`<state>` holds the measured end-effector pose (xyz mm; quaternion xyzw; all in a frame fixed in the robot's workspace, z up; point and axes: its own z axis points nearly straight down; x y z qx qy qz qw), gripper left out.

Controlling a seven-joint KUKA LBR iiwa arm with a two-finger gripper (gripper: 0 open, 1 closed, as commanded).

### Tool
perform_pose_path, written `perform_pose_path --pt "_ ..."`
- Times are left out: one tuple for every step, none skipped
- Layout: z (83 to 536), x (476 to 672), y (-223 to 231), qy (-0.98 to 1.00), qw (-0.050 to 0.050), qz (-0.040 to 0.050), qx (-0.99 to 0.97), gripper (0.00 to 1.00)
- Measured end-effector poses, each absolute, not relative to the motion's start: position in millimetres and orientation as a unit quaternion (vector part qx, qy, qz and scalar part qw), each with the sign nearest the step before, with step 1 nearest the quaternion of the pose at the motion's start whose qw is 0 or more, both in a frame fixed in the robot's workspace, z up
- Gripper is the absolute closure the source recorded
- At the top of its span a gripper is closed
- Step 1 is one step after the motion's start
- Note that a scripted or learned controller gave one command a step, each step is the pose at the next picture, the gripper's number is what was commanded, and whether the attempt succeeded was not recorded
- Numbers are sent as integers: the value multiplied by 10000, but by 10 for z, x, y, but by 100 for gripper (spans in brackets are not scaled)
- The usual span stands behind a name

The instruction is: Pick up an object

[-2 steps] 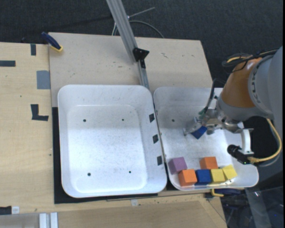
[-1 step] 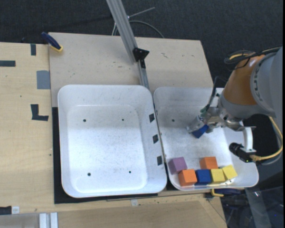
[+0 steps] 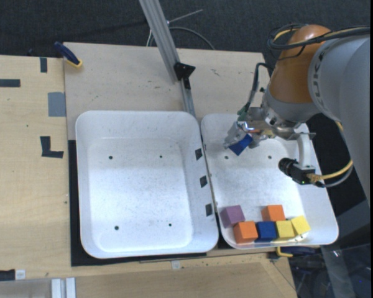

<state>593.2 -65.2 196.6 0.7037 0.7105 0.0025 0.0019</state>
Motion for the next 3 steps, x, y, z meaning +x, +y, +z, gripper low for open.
perform_pose_path --pt "1911 5965 111 7105 -18 1 7037 100" --pt "1910 5963 842 7105 -17 -2 7037 100" --pt "2003 5960 798 7090 -16 -23 7052 100"
